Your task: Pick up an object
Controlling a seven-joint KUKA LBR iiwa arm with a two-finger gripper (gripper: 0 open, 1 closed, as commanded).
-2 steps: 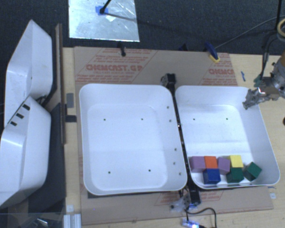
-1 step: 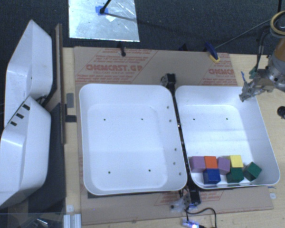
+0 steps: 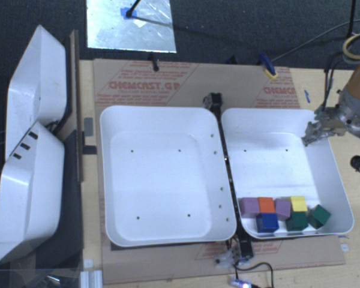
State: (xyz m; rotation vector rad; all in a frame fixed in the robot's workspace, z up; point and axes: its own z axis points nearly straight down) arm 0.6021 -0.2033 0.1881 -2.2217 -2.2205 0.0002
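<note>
The blocks (image 3: 283, 212), a huddle of purple, orange, yellow, blue and green cubes, lie touching one another along the near wall of the right bin (image 3: 276, 149), with no long axis to favour. The gripper (image 3: 312, 132) hangs over that bin's far right rim, so the cubes lie toward the viewer and slightly left. At this size I cannot tell whether it is parted or closed.
</note>
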